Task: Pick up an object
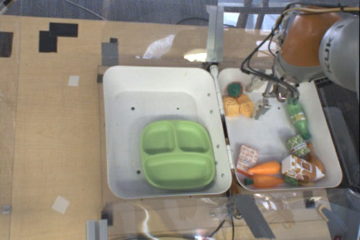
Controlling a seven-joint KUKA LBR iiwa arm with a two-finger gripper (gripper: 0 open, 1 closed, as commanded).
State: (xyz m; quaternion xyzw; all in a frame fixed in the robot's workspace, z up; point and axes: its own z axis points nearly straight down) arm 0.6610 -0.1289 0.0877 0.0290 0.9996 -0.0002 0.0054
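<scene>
My gripper (263, 105) hangs over the back of the right bin (333, 161), just right of a yellow-orange block (238, 105) and a small dark green piece (234, 89). Nothing shows in its grasp. A green bottle (296, 115) lies to its right. Toward the bin's front lie a small green and brown can (298, 145), a pink patterned packet (247, 157), two orange carrots (264, 168) and an orange and white carton (302, 169).
The left bin (121, 121) holds a green sectioned plate (177, 153) toward its front. A metal post (214, 36) stands behind the wall between the bins. The arm's orange band (304, 39) and cables hang over the right bin's back corner.
</scene>
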